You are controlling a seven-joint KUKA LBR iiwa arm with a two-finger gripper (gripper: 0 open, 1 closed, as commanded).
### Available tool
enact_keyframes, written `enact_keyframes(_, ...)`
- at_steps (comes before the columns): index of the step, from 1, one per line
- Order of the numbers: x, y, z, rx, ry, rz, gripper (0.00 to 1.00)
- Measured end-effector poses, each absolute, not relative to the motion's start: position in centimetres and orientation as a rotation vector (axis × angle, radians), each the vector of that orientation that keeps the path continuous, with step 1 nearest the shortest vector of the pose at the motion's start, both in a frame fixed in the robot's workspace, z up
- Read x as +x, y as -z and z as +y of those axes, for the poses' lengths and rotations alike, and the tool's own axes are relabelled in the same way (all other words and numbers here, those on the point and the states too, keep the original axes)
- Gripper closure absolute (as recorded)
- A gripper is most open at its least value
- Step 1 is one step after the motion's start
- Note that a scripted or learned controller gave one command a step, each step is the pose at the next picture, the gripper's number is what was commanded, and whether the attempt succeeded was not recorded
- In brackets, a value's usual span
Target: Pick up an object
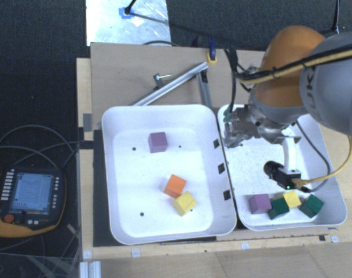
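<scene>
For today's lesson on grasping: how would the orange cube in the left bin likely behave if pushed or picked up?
The orange cube has flat faces, so it would probably slide, not roll. It looks rigid and small, so likely light. It touches the yellow cube, so a push may shift both.

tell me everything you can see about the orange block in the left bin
The orange block is a small cube with a matte, evenly coloured surface, possibly painted wood or foam. It sits flat on the floor of the left bin, turned slightly so its edges run at an angle to the bin walls. It lies right of the bin's middle, toward the near side. Its lower right corner touches or nearly touches the yellow block. The purple block lies apart, farther back. Nothing grips it.
</scene>
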State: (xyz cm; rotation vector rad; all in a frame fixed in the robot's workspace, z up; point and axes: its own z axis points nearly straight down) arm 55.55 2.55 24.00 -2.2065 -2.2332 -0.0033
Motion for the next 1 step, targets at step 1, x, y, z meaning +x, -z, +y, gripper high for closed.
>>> enact_keyframes(1,54.45,-22.98,8.47,-2.206,0.003,-2.233,1.0)
